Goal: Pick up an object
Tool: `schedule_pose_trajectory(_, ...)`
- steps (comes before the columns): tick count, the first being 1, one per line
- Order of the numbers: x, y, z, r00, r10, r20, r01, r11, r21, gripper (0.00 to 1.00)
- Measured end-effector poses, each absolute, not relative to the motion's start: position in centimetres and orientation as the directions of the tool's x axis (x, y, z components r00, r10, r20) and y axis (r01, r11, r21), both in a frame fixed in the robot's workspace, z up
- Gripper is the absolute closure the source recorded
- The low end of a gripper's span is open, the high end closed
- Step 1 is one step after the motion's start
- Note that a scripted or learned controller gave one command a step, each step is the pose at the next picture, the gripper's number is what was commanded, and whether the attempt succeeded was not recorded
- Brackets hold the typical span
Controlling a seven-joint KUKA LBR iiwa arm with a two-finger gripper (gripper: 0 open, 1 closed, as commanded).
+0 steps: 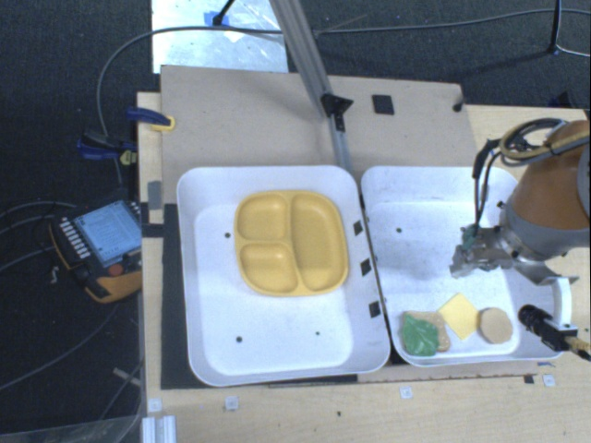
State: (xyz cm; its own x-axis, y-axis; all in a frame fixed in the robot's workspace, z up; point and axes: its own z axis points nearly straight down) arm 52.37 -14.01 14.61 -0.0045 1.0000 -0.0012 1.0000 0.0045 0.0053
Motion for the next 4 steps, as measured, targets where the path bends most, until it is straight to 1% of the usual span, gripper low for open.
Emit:
schedule_pose_trajectory(1, 51.8, -14.6, 20.5, -0.004, 1.0, -0.002, 1.0, 0.004, 0.007, 1.0)
schedule_pose_trajectory(2, 52.4, -14.2, 26.9, -0.006, 1.0, -0.002, 1.0, 0.006, 0.009, 1.0)
schedule_pose_trajectory(3, 52.5, -14.2, 29.8, -0.006, 1.0, -0.001, 1.0, 0.006, 0.005, 1.0)
schedule_pose_trajectory(4, 53.0, -8.9, 27.6, -0.01, 1.0, 0.001, 1.0, 0.01, 0.002, 1.0)
